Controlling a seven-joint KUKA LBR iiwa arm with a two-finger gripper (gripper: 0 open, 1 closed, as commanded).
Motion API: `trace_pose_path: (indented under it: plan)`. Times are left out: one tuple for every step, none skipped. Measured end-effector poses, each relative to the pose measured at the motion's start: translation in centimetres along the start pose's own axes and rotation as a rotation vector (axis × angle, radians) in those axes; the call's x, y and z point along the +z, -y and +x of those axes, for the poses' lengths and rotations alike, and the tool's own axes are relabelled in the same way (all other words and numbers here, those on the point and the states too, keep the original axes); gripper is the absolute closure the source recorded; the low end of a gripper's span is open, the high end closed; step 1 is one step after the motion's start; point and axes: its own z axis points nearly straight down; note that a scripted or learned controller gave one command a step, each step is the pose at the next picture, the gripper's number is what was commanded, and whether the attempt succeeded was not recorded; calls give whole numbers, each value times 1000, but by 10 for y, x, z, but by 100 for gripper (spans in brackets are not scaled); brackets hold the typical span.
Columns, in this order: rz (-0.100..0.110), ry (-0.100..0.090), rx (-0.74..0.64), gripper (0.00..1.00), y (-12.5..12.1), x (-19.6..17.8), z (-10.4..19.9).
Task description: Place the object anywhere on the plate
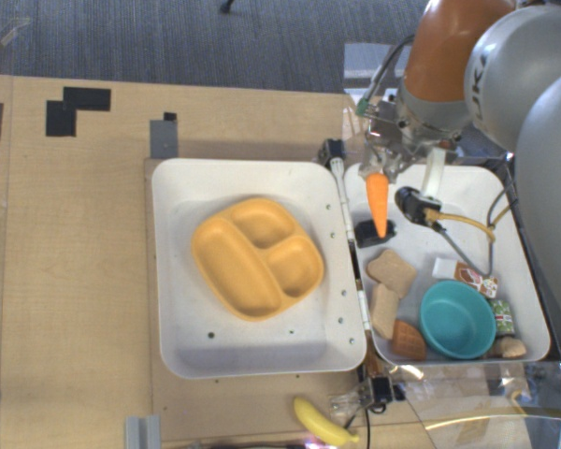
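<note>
Far left: bare tan wooden bench (65,279) with black square marks. Next, the left shallow white bin (182,344), and in its middle the yellow three-compartment plastic plate (257,257), carrying nothing yet. Just past the rim between the bins, over the far left corner of the right shallow white bin (528,321), a small orange toy carrot (378,204), hanging upright, thick end up, tapered tip pointing down, smooth and bright, top end pinched between the fingers of the grey two-finger gripper (381,165). Pincer therefore clenched on the carrot, apparently lifted clear of the bin floor. Nearer in the same bin: tan bread-like slices (391,271), a teal plastic bowl (458,319), small packets at the right. Near edge of the bench: a yellow toy banana (323,424). By the look of it, pick done, placing not yet: carry leftward across the rim, lowering over the plate and release all left to do
</note>
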Motion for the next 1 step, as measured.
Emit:
trace_pose_path:
  plan:
    - [-1, -3, 48, 100, 31, -9, 79]
